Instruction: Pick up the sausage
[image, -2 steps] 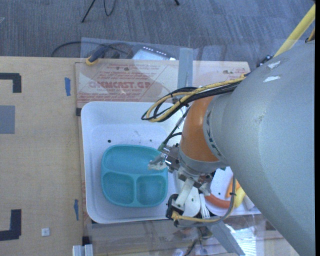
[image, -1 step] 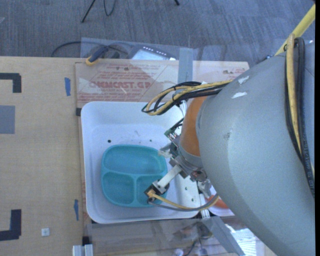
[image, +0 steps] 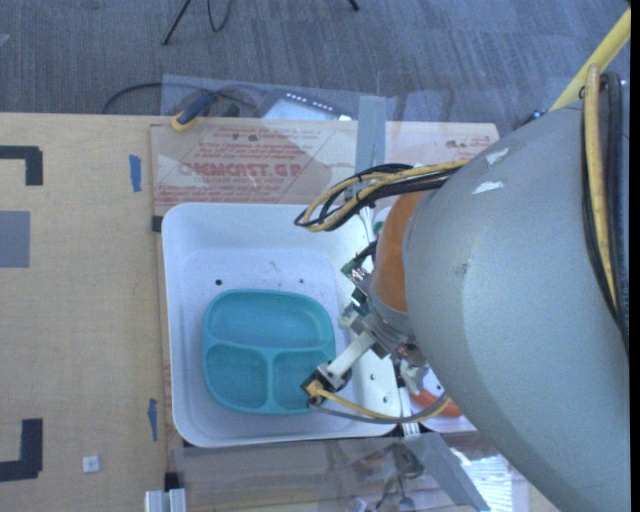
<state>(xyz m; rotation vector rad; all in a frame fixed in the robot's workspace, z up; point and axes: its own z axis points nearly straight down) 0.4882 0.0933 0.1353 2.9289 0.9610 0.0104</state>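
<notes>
1. The hand (image: 398, 368) hung low over the right end of the white bin (image: 250, 235), mostly tucked under the grey arm (image: 520, 300). I could not tell whether it was open or closed, or whether it held anything.
2. An orange-red sliver, likely the sausage (image: 447, 406), peeked out from under the arm just right of the hand, near the bin's lower edge.
3. A teal plate (image: 265, 345) with three compartments lay in the bin just left of the hand.
4. Yellow and black cables (image: 370, 190) looped above the orange band (image: 388, 265).
5. Beyond the bin, a clear sheet (image: 250, 165) on the counter (image: 80, 300) bore red lettering, too faint to read.
</notes>
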